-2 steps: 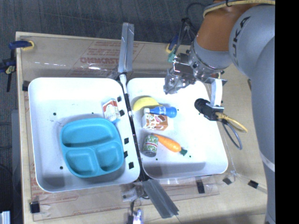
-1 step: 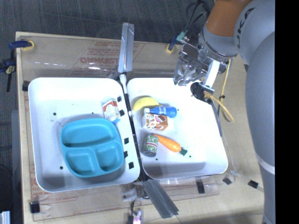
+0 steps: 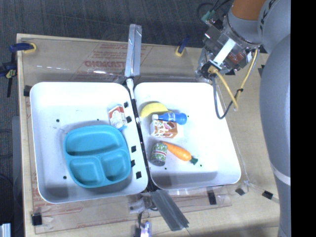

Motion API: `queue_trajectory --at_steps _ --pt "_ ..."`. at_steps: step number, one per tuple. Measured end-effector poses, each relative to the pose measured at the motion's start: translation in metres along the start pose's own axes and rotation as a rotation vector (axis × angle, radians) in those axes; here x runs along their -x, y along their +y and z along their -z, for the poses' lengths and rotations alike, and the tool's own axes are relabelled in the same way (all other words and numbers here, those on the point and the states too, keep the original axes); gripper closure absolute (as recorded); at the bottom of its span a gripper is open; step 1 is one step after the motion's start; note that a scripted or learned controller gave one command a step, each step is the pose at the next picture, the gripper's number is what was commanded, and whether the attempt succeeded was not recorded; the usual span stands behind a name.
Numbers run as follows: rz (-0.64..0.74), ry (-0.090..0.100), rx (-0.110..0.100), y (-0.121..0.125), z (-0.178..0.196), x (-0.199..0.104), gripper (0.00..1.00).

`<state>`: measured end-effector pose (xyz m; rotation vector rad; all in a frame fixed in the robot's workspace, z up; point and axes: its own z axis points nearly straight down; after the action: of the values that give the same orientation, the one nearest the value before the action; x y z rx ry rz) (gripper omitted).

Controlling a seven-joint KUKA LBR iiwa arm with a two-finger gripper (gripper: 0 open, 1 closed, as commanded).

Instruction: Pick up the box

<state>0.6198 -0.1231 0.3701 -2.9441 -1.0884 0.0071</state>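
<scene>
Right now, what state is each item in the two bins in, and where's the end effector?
box: lying in right bin, not gripped
banana: lying behind the box, touching it
blue bottle: on its side against the box
can: on its side
carrot: lying flat beside the can
small carton: left bin, tilted by the divider
blue tray: flat in left bin
end effector: above right bin's far rim

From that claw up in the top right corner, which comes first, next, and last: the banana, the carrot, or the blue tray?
Measured from the gripper, hanging above the right bin's far corner:
1. Banana, at the far left of the right bin.
2. Carrot, lower in the right bin, toward its middle.
3. Blue tray, in the left bin, across the divider.
</scene>
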Motion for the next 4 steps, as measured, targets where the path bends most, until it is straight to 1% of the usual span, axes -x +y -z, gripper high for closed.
queue_trajectory --at_steps 1,2,4 --pt "0.012 -0.004 -0.006 -0.002 0.008 -0.003 1.00" --pt "-0.390 0.001 0.000 0.013 0.014 0.008 1.00" --pt "-0.369 -0.009 -0.011 0.009 0.031 0.003 1.00"
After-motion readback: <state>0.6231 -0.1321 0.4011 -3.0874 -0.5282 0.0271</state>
